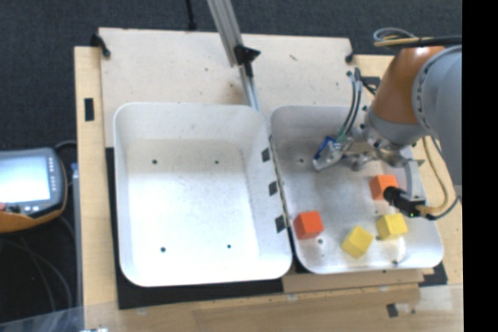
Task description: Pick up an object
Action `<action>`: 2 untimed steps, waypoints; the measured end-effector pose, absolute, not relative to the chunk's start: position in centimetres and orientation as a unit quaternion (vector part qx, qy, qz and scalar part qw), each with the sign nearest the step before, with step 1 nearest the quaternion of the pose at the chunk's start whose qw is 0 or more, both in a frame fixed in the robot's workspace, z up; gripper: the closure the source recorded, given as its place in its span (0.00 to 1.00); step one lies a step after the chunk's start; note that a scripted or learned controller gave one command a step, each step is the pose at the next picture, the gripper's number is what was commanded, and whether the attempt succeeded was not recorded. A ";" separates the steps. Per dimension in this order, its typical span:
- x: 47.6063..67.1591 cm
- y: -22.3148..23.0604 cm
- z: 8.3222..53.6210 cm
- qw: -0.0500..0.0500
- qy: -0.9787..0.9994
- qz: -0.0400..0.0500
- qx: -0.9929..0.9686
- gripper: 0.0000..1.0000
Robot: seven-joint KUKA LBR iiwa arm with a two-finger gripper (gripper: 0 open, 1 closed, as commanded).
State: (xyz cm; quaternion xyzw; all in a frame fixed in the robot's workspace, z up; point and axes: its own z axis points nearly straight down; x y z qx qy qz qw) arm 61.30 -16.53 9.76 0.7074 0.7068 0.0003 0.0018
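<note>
Right now my gripper (336, 152) hovers over the right white plastic bin (311, 128); I cannot tell its state. The small orange cube (309, 224) lies below-left of it.

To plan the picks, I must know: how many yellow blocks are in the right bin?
2. One yellow block lies near the front edge of the right bin; the other yellow block is to its right, beside the arm. The arm may hide more.
</note>
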 end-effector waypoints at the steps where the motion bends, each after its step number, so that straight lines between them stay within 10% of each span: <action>1: 65.9 -12.8 9.4 -0.020 0.702 -0.017 0.712 0.00; 2: 65.9 -13.0 10.4 -0.020 0.705 -0.020 0.709 1.00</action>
